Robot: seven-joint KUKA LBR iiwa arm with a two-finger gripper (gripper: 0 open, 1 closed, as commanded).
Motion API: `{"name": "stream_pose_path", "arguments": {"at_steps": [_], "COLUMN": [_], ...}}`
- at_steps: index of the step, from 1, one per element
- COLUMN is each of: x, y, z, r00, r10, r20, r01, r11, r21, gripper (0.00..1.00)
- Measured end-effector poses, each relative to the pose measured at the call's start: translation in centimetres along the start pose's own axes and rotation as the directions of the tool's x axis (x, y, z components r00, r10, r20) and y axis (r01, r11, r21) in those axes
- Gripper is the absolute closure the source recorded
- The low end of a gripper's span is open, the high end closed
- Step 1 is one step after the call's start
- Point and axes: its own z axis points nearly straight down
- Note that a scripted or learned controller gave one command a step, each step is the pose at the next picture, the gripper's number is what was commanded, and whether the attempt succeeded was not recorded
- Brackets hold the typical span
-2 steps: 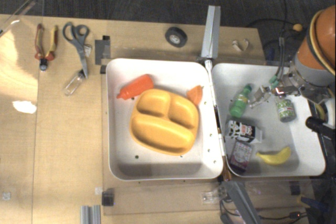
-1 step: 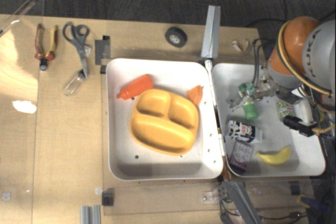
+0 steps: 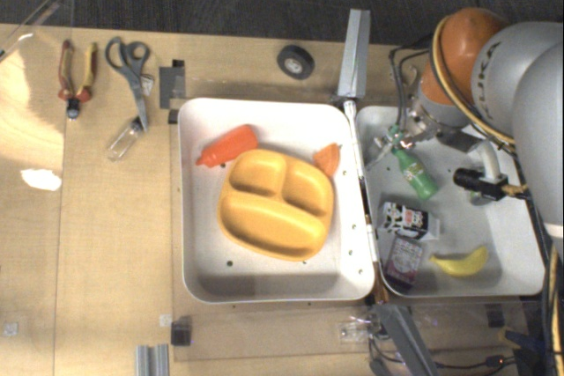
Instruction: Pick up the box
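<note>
In the camera view, we see the box (image 3: 408,221) lying untouched in the right bin (image 3: 520,277), near its left wall, beside a banana (image 3: 460,261). The gripper (image 3: 398,136) hovers farther back over a green bottle (image 3: 417,173); we cannot tell its jaw state. The pick remains undone.

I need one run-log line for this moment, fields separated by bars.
arm over right bin's far end | small printed carton box lying in right bin, untouched | green bottle beside gripper
</note>
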Motion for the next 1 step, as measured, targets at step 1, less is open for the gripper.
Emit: {"name": "stream_pose_path", "arguments": {"at_steps": [1], "x": [0.1], "y": [0.32], "z": [-1.25], "r00": [1.0], "r10": [-0.002], "r20": [0.001], "r01": [0.002], "r11": [1.0], "r21": [-0.007], "gripper": [1.0]}}
